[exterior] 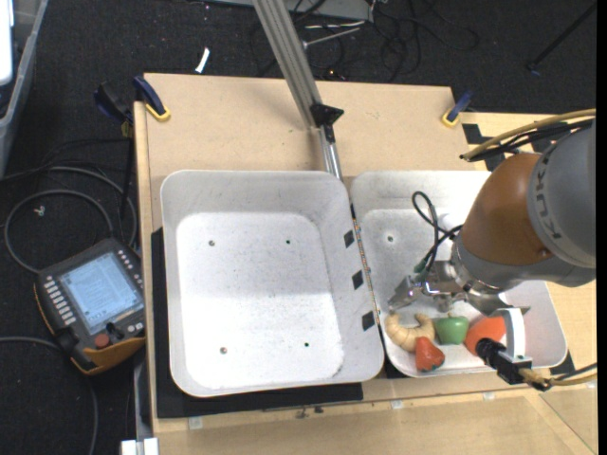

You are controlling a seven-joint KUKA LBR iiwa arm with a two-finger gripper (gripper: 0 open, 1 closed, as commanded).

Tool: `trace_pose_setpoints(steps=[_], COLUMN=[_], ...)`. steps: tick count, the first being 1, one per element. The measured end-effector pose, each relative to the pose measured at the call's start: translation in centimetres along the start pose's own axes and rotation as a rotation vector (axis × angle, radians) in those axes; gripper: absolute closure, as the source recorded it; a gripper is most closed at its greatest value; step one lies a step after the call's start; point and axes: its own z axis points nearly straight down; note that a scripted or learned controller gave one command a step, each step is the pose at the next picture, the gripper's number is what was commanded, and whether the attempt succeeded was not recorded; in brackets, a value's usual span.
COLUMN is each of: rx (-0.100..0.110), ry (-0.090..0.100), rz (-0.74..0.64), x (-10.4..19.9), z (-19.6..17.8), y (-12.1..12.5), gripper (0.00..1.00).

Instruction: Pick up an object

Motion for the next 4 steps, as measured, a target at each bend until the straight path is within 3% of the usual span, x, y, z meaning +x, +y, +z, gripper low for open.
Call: trace_pose_setpoints(steps=[1, 2, 4], rx=[-0.008, -0.010, -0.012], ry=[-0.001, 0.000, -0.002], rz=[-0.001, -0.001, -0.006], x=[0.0, 0.1, -0.2], z=[0.2, -0.8, -11.2], y=[0.1, 0.1, -0.3], gripper=[0.00, 1.00, 1.00])
